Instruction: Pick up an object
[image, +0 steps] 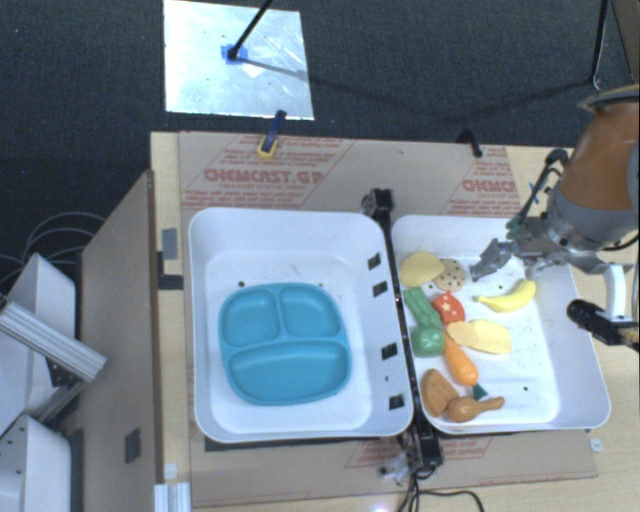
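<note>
The surface carries two shallow white bins side by side. The left bin holds a blue divided plate lying flat near its centre; the plate keeps that bin's floor occupied and offers no small graspable item. The right bin holds the loose toy food, which serves as the stock of candidate objects.

The items cluster along the right bin's left wall: a yellow chip-shaped piece, a cookie, a red tomato, a green vegetable, a pale yellow slice, a carrot and a brown drumstick. A banana lies apart from this cluster, toward the bin's centre, which leaves free room around it for approach.

The arm enters from the right, and the claw sits low over the upper part of the right bin, just above the banana and beside the cookie. Whether it is spread or closed cannot be told here, and no object is seen held in it. Judged from position, the banana or the cookie is the likely target.
</note>
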